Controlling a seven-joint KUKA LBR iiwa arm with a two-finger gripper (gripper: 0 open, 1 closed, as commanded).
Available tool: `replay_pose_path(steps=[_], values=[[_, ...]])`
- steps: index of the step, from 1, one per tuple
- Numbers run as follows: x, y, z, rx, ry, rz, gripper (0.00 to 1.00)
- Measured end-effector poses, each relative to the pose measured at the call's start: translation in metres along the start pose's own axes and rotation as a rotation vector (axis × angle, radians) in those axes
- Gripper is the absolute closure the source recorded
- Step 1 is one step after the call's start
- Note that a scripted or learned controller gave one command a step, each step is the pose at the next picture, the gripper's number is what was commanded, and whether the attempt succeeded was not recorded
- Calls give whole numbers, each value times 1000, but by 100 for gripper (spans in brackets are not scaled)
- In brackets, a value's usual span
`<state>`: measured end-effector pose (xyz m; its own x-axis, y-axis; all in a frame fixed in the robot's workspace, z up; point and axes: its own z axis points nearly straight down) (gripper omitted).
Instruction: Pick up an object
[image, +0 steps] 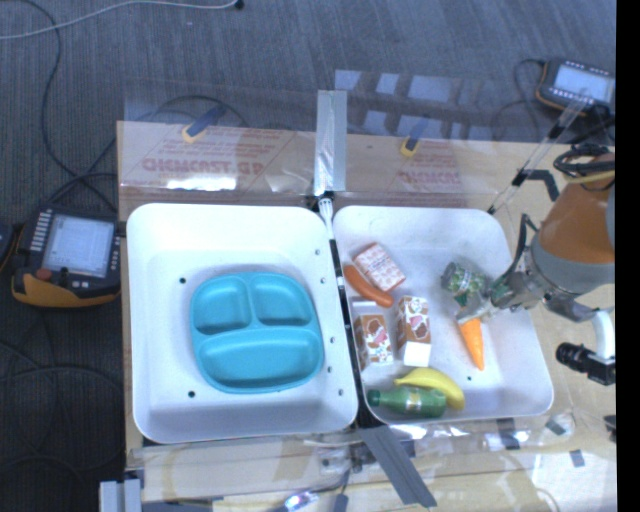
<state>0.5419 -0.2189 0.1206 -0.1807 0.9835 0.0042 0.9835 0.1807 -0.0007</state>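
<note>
The right bin (520, 385) holds several toy foods. A green leafy bundle (461, 281) lies near its right side, with an orange carrot (472, 343) just below it. My gripper (503, 294) is low in the bin at the right, right beside the leafy bundle and just above the carrot's top end. Nothing shows between its tips. Further left lie a pink-and-white carton (379, 266), a second carrot (368, 287), two small upright cartons (372, 340) (414, 330), a banana (433, 382) and a green bottle (407, 402).
The left bin (160, 390) holds a blue divided tray (258, 330). The arm's orange band (583, 220) hangs over the right bin's right wall. Pendants sit at the far left (68, 255) and top right (578, 82). Cables run by the right edge.
</note>
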Motion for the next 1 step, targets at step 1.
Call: replay_pose_path(steps=[1], values=[[36, 25, -102, 1, -5, 213, 100]])
